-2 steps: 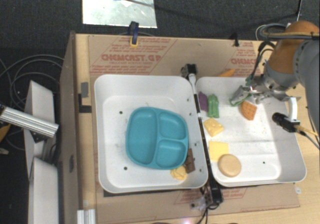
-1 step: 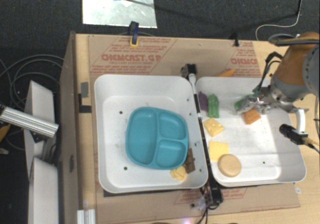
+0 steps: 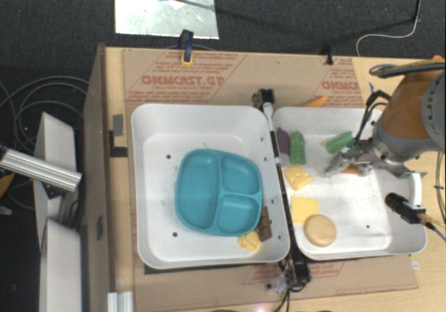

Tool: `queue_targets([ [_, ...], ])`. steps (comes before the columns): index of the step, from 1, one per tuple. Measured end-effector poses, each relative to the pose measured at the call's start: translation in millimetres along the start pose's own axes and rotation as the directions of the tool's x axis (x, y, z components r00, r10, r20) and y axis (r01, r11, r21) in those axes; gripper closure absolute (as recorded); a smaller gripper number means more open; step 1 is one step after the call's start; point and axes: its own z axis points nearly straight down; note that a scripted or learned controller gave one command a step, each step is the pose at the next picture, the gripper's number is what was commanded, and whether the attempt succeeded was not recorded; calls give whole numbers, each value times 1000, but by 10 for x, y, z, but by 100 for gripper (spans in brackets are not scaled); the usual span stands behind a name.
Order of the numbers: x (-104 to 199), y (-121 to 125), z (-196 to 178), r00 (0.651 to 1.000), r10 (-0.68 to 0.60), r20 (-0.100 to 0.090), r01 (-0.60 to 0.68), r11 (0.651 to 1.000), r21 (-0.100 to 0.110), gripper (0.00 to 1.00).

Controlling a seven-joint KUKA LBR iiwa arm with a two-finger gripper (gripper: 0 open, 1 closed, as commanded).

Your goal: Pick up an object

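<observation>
My arm (image 3: 411, 112) reaches in over the right edge of the bench (image 3: 230, 70), and my pincer (image 3: 346, 162) hangs low inside the right bin (image 3: 408, 237), near the middle of its far half. I cannot tell how far the pincer stands open, nor whether it has anything in it; a small orange patch shows just by its tips, too blurred to name.

The green block (image 3: 339, 142) looks to me the nearest thing worth taking: it lies just beyond my pincer toward the far wall of the bin, its long axis slanting from the bin's far right toward its near left. A second green piece (image 3: 297, 147) stands lengthwise by the bin's left wall, farther off. Toward the near edge lie a yellow wedge (image 3: 297, 177), a yellow square (image 3: 304, 208) and a round tan piece (image 3: 320, 230).

The left bin (image 3: 150, 185) carries a teal divided plate (image 3: 218, 192).

Red lettering on the bench's cardboard sheet reads roughly "CHEMCAST GP" along the far edge.
</observation>
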Motion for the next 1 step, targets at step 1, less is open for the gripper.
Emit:
queue_targets([
  [1, -241, 933, -1062, 1000, -6, 8, 7, 1000, -22, 0],
])
